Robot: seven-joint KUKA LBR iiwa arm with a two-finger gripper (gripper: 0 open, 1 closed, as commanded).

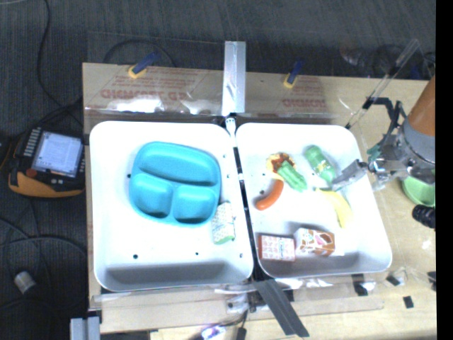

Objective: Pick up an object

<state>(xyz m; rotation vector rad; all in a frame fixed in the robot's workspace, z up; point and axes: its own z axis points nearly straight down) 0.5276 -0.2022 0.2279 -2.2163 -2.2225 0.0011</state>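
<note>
The right bin [368,253] holds several small items. Among them are a green bottle [319,161], a green and orange toy [287,170], a red sausage [269,195], a yellow banana [340,206], a small juice carton [316,241] and a red-and-white box [276,247]. My gripper [347,173] reaches in over this bin's right rim, low above the banana's upper end and just right of the green bottle. I see nothing held in it. The grey arm with its orange band [425,112] sits at the right edge.
The left bin [106,261] holds a blue divided plate [174,183] and a pale packet [223,224] by the inner wall. A green cup [419,190] stands on the bench right of the bins. A handheld device [48,160] lies on the floor at the left.
</note>
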